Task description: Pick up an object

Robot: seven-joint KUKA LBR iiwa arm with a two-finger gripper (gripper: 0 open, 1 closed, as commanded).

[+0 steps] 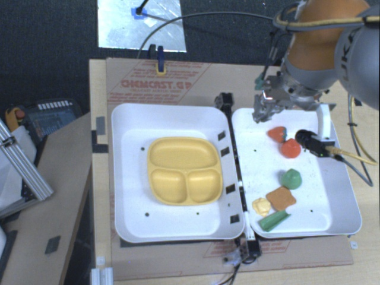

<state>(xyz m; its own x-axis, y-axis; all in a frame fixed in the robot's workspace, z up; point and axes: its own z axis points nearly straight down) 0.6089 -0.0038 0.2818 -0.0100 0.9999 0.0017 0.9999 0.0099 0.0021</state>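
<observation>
The right bin (pixel 332 212) holds several small toy foods. A red piece (pixel 276 134) and a red-orange round one (pixel 290 149) lie near its far side. Further forward are a green round piece (pixel 291 178), an orange-brown slab (pixel 281 198), a small yellow piece (pixel 261 206) and a green long piece (pixel 274 220). My gripper (pixel 260 113) hangs over the far left corner of the right bin, just left of the red piece, and I see nothing held in it.
The left bin (pixel 127 159) holds a yellow divided tray (pixel 183 170). A black divider strip (pixel 231 153) runs between the bins. A black fitting with a cable (pixel 310 141) lies across the right bin's far right side. The arm's orange band (pixel 323 16) looms above.
</observation>
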